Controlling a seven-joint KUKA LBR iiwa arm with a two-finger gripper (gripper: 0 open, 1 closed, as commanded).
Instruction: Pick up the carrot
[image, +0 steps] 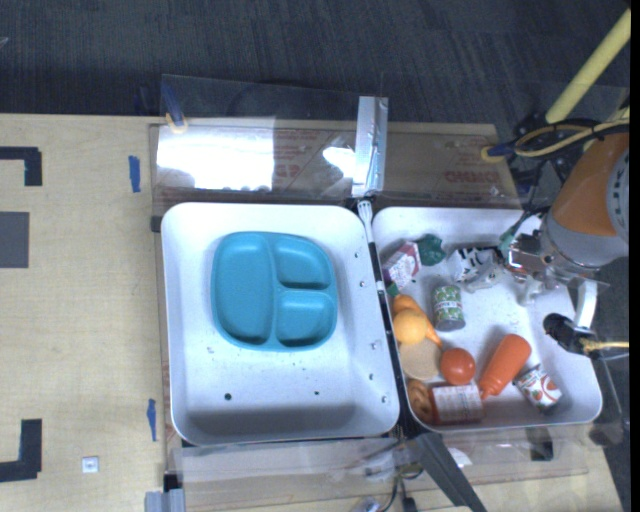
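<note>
The carrot (503, 363) is a stubby orange cone lying tilted in the front right part of the right bin (590, 405), between a red tomato (457, 365) and a small red-and-white can (540, 388). My gripper (556, 298) hangs over the right side of that bin, a little behind and to the right of the carrot and apart from it. Its two pale fingers (527, 290) stand spread, with nothing between them. The arm's orange band (595, 190) is above it at the right edge.
The right bin also holds a yellow-orange fruit (410, 325), a green can (448, 305), a red-and-white packet (402, 265), a black-and-white toy (475, 265) and a labelled jar (458, 402). The left bin (190, 400) bears a blue divided plate (273, 288).
</note>
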